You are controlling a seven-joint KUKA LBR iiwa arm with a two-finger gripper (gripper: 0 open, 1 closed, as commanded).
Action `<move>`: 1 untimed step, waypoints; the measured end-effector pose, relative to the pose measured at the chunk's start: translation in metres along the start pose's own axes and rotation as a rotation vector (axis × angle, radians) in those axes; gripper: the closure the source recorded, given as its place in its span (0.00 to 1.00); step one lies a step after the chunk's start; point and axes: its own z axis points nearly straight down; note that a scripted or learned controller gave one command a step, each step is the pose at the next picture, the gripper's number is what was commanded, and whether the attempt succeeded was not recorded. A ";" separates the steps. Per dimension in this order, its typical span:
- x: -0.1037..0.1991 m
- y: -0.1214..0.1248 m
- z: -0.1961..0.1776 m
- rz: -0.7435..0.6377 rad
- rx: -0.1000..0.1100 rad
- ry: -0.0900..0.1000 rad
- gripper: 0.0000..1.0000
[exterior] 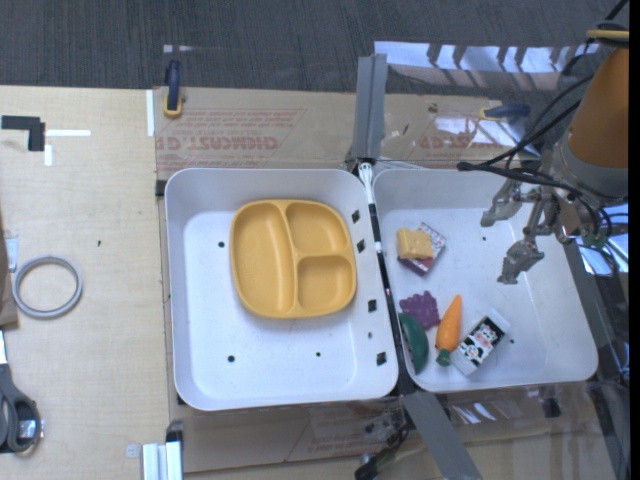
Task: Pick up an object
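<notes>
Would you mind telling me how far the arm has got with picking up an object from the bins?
Nothing looks picked yet. The two-finger gripper hangs open over the right white bin, with nothing between its fingers. The orange toy carrot, purple grape bunch, small black-and-white carton and yellow cheese wedge all lie on the bin floor. Descending, grasping and lifting remain.

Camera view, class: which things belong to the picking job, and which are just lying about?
Job: gripper; carrot; grapes; cheese wedge; milk carton; green vegetable.
Lying about: yellow plate; tape roll; scissors.
</notes>
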 end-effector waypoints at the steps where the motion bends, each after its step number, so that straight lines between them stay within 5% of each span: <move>1: -0.001 0.045 0.061 0.288 0.000 0.001 0.00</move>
